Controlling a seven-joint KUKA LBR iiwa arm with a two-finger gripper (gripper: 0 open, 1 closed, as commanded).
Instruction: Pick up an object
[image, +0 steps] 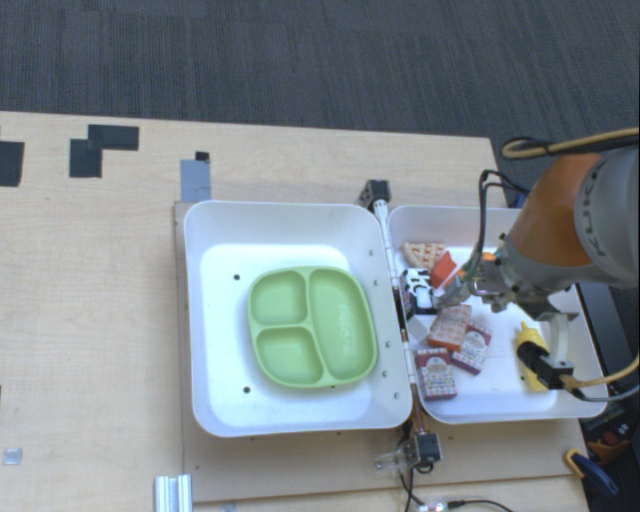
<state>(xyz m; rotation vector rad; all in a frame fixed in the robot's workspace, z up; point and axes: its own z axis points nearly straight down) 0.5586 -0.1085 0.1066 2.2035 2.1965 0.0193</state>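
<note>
Bench (90, 330): pale wood, bearing two shallow white bins side by side.

Left bin (215, 320): holds one light green divided plate (312, 327), three compartments, lying flat near the bin's middle. The compartments show nothing inside.

Right bin (500, 400), taken as the landmark:
- Waffle-patterned tan piece (425, 252), near the bin's far left corner.
- Red-orange item (442, 270), just beside the waffle piece, toward the bin's middle.
- Small black-and-white item (418, 285), against the bin's left wall.
- Three small red-and-white packets: one (450, 328) at the bin's middle, one (472, 348) touching it on the near-right, one (436, 375) near the bin's front left.
- Yellow banana-like object (532, 360) with a dark end, toward the bin's right side.

Arm (565, 215): grey with orange band, over the bin's right half. Gripper (478, 285) sits above the bin's middle, just beyond the packets; whether it is spread or pinching anything cannot be told.
</note>
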